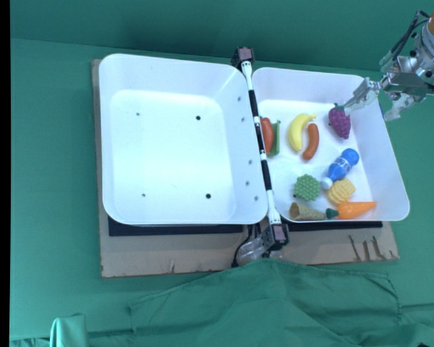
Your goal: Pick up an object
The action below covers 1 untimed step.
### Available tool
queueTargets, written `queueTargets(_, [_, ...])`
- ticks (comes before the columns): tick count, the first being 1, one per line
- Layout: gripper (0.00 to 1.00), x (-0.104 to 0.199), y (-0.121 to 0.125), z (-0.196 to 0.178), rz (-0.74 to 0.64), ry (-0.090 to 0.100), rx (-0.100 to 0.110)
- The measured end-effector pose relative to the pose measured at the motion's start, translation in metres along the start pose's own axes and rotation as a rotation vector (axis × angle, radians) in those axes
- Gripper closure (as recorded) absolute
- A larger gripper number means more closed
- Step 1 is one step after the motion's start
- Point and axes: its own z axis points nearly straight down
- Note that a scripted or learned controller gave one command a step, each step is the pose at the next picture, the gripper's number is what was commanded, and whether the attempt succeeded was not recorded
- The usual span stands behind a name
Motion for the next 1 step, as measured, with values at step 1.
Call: queueTargets(1, [0.0, 0.0, 0.0, 0.0, 0.0, 0.0, 0.0])
